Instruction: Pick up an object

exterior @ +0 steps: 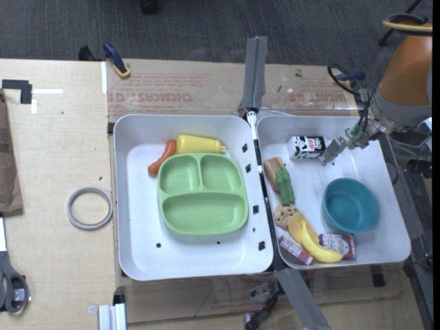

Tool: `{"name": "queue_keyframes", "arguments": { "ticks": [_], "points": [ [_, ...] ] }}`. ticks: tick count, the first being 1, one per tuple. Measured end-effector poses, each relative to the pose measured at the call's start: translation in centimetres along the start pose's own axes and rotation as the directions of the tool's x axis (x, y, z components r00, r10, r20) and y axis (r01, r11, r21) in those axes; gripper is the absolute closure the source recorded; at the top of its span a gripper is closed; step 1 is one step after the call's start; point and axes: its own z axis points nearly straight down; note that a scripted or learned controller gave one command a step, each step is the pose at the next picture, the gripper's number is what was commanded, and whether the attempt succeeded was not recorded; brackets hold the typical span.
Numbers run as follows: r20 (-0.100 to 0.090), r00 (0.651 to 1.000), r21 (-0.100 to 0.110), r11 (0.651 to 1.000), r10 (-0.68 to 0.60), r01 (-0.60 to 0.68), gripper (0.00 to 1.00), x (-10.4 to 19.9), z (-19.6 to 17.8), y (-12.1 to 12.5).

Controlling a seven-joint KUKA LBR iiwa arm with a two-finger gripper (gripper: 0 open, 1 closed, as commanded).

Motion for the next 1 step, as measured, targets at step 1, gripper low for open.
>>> {"name": "queue_keyframes", "arguments": {
  "ticks": [1],
  "points": [
    [-0.002,0.988,0.001,0.988,-0.154,0.154,0.00,-0.51,5.64,-4.43]
  ]
}}
